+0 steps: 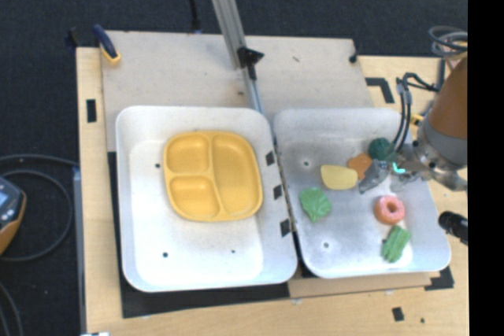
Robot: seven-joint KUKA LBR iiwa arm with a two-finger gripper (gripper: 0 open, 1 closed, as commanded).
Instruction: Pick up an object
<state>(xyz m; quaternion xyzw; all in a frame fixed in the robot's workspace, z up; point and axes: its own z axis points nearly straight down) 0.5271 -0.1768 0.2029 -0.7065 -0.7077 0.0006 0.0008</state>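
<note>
On the bench, two shallow white bins sat side by side: the left bin (142, 248) carried a yellow divided plate (213, 174) near its centre, and the right bin (331, 130) carried the loose objects. These were a pale yellow piece (339, 177), an orange piece (360, 164) touching its upper right edge, a dark green ball (379, 146) just above that, a green leafy piece (316, 204) toward the bin's left side, a pink ring (389, 209) and a green textured piece (395, 243) near the lower right corner. The arm reached in from the right, with the gripper (381, 173) low over the right bin — between the orange piece and the pink ring, just right of the pale yellow piece. Whether the gripper was spread or closed could not be determined, and no object was visibly lifted.
</note>
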